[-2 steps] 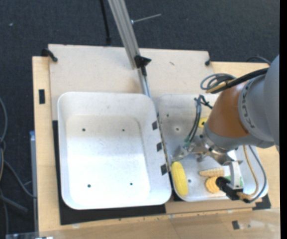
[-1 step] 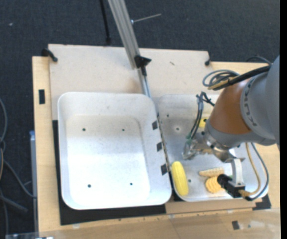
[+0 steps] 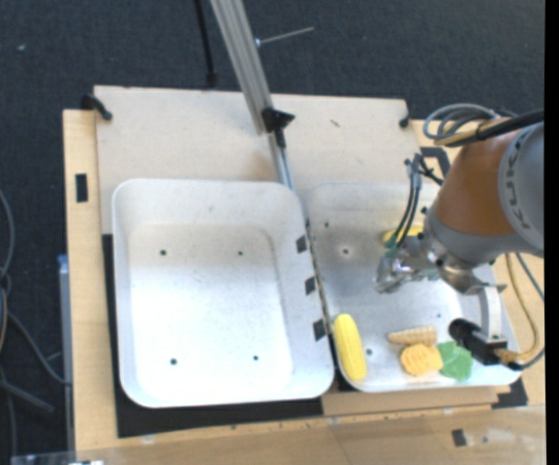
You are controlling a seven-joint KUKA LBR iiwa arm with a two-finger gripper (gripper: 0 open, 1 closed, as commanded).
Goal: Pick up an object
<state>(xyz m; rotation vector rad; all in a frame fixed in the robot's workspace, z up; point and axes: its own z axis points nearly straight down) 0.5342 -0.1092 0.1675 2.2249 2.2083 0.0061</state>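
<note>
The gripper (image 3: 392, 271) hangs over the middle of the right bin (image 3: 357, 211); whether it is open or closed I cannot tell. Nearer the bin's front rim lie a yellow corn cob (image 3: 349, 346) by the left wall, a tan piece (image 3: 413, 336), an orange piece (image 3: 419, 359) and a green piece (image 3: 456, 361).

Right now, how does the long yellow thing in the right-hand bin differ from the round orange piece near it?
The yellow corn cob is long and lies against the bin's left wall; the orange round piece is short, flat-looking and sits toward the bin's near edge. The corn is bright yellow, the round piece orange-yellow. The corn lies alone; the round piece touches a green item. Both lie in the right bin.
</note>
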